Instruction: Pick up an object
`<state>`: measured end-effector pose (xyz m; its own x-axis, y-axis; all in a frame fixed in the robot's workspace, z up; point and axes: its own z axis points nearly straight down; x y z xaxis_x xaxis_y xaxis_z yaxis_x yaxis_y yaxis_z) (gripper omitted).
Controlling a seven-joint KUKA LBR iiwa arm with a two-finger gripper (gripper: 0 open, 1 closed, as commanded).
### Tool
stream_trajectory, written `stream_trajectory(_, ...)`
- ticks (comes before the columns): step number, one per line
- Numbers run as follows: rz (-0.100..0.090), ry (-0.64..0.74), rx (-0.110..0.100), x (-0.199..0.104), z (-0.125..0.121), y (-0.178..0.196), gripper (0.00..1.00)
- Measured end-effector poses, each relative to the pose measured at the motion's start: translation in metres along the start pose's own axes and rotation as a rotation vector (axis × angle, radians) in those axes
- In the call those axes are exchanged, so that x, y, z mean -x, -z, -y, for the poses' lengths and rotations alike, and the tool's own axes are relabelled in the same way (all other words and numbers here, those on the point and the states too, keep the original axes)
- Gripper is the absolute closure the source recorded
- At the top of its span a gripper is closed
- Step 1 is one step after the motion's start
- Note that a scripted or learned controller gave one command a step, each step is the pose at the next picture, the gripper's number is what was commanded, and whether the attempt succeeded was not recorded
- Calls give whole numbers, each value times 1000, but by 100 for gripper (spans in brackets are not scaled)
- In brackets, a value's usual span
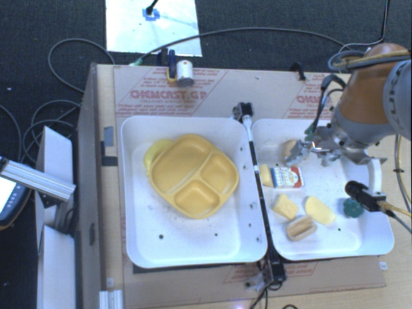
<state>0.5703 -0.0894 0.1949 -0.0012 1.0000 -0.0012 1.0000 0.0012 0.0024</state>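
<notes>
Currently jaws (302,148) low in right bin (380,237), over a tan piece (291,149); their spread: cannot tell. Risk: crowded carton (285,176) nearby gets nudged, grasp slips off rounded piece.

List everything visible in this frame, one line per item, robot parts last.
white bins: 2, white, side by side on the bench
divided plate: 1, yellow, left bin
small carton: 1, white, red and blue, right bin
food pieces: 3, yellow and tan, right bin front
tan piece: 1, right bin, by the pincer
teal item: 1, right bin's right side
arm: 1, grey and orange, over right bin
pincer: 1, low in right bin
</notes>
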Motion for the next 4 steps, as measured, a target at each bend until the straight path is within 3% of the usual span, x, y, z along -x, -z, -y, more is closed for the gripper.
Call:
stream_trajectory(1, -1, 2, 0, 24, -45, -111, 0)
stream_trajectory(2, 0, 3, 1, 24, -82, -78, 0)
stream_trajectory(3, 0, 3, -1, 17, -80, -101, 0)
stream_trajectory(4, -1, 4, -7, 18, -79, -91, 100)
